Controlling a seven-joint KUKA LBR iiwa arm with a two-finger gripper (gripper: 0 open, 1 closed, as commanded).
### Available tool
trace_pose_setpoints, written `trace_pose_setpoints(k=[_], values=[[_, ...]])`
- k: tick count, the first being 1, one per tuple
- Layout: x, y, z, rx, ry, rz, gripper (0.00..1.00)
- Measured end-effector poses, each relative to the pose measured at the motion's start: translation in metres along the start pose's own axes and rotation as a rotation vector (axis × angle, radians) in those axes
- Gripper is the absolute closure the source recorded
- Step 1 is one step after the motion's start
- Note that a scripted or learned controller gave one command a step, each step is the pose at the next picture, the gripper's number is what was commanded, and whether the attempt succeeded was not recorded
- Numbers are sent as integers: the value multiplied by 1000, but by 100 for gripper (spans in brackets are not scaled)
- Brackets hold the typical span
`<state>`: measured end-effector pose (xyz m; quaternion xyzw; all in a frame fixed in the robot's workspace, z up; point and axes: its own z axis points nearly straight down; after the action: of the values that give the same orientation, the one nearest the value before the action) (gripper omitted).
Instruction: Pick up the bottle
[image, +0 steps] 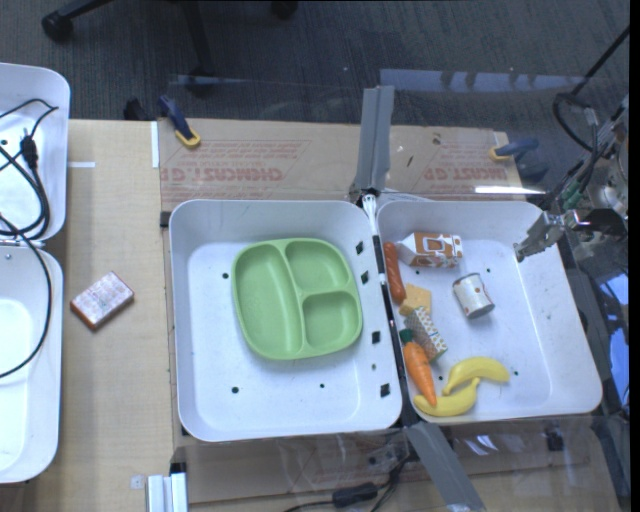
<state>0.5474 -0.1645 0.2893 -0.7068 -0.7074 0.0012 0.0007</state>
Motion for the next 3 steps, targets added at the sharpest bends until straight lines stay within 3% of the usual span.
trace_pose_setpoints(k=[1,2,3], values=[[38,-41,192,-1,1,-336,0],[88,16,35,-1,-1,-80,0],[169,-48,66,2,-1,87,0]])
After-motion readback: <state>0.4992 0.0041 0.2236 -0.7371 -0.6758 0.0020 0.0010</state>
